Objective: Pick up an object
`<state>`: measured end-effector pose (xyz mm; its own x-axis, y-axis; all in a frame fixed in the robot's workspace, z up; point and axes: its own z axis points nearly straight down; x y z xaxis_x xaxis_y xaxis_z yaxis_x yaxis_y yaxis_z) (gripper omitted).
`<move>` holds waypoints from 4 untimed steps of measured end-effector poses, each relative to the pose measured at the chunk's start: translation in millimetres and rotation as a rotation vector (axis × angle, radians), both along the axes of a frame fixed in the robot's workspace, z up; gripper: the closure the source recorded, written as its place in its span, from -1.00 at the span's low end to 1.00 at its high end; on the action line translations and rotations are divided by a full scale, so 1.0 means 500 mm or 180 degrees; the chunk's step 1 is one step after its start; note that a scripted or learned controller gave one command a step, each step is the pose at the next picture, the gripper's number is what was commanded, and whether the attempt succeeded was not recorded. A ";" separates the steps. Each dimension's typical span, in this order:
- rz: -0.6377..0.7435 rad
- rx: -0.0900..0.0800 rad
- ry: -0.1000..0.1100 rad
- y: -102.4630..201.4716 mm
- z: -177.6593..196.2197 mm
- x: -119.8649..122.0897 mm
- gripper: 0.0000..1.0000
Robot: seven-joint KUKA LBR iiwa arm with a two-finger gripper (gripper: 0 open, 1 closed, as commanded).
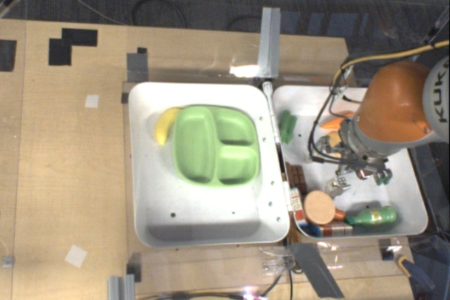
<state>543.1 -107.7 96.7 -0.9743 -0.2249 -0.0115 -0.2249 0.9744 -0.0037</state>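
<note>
My gripper [346, 178] hangs low over the middle of the right bin [304, 105], under the arm's orange band [394, 103]. The wrist hides what lies beneath it. Just in front of the gripper sits a tan round disc [320, 206]. A green bottle [371, 217] lies on its side at the bin's front right. A small green piece [287, 126] rests by the bin's left wall. An orange item [332, 124] peeks out behind the wrist. Nothing visible sits in the gripper.
The left bin [204, 232] holds a green divided plate [214, 144] with a yellow banana [165, 124] at its left edge. A dark brown bar [296, 176] lies along the right bin's left wall. Cables loop around the wrist. A metal post [269, 42] stands behind the bins.
</note>
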 end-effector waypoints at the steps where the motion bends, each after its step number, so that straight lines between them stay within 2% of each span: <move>1: 0.0253 -0.0006 -0.0015 -0.080 -0.013 0.043 -1.00; 2: 0.0532 -0.0009 -0.0005 -0.140 -0.004 0.159 -1.00; 3: 0.0408 -0.0002 -0.0006 -0.056 -0.013 0.059 -1.00; 4: 0.0087 0.0010 -0.0009 0.055 -0.015 0.173 -1.00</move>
<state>629.6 -80.3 89.0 -0.9677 -0.2515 -0.0150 -0.2515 0.9679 -0.0012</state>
